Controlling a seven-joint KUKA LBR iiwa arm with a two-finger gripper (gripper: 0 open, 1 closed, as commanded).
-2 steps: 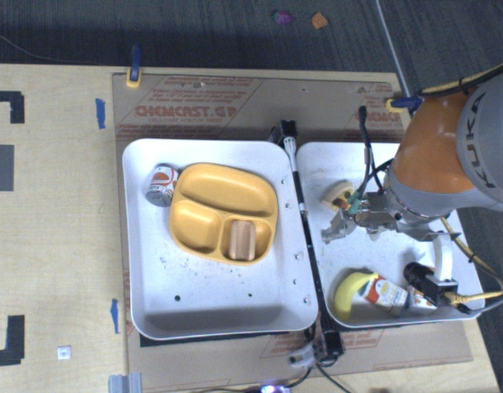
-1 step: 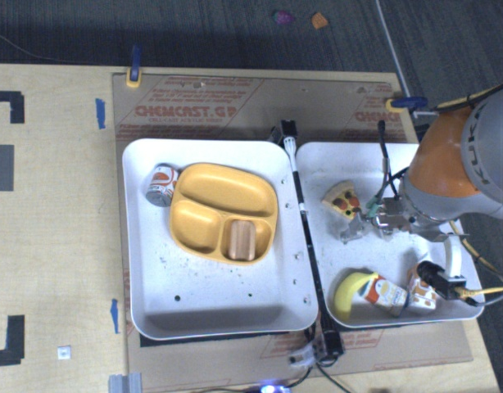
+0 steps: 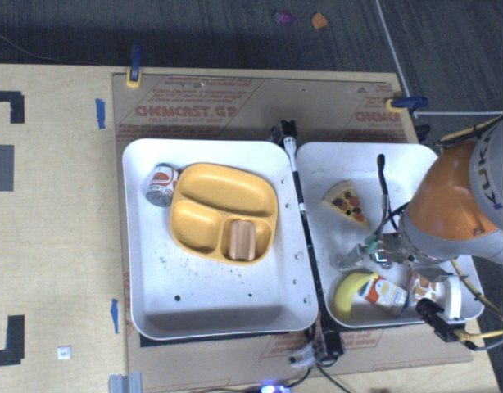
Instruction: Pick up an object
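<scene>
Gripper [image 3: 381,252] sits low in the right bin [image 3: 317,219] above the banana [image 3: 346,295]; fingers blurred, can't tell their state.

One camera looks down on me from above the bench [image 3: 55,219], tilted a little so the far floor [image 3: 194,15] lies along the top of its view and the near bench edge along the bottom. It sits far enough off to take in both bins whole, the left bin [image 3: 145,244] and the right bin [image 3: 317,170] side by side mid-frame. My arm [image 3: 464,195] enters from its right.
</scene>
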